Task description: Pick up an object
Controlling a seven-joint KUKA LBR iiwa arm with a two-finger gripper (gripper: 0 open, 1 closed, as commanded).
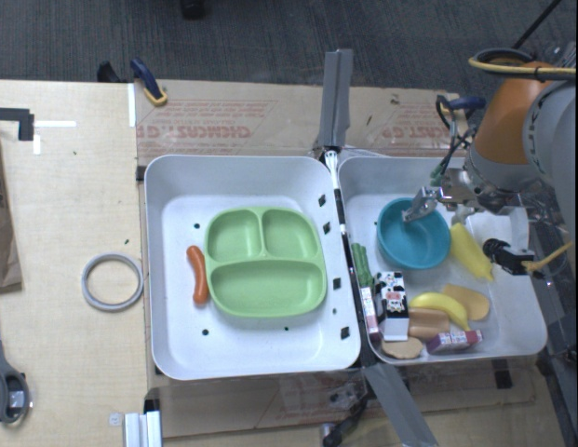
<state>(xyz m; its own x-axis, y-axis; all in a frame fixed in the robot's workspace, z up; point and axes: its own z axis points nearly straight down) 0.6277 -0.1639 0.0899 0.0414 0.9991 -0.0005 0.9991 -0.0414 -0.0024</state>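
Nearest the lens, along the near wall of the right bin [540,338], lies a crowded row of toy food: a small cow-patterned carton [393,294], a yellow banana [439,305], a tan bread slice [468,302], a brown sausage-like roll [429,323] and a wrapped bar [453,341]. All of these sit toward the camera from the gripper [422,205], well apart from it.

That gripper hangs over the far-left rim of the teal bowl [414,237], with the grey arm and its orange band [505,124] just to the right of it. Whether it is spread or closed cannot be told from this angle; nothing is visibly between the tips. A second yellow piece [472,253], perhaps a banana or corn, lies just right of the bowl and nearer the camera than the tool.

Farther to the tool's left, across the divider, the left bin [168,277] carries a green sectioned plate [265,261] with an orange carrot-like stick [199,274] beside it.

By my reading, the step in hand is the approach: the tool is lined up on the bowl, which looks like the chosen object, and no grasp is confirmed. Next it needs to come down so one finger goes inside the rim and one outside, then close on the thin wall and lift straight up. The smooth curved rim could slip out of a shallow pinch.
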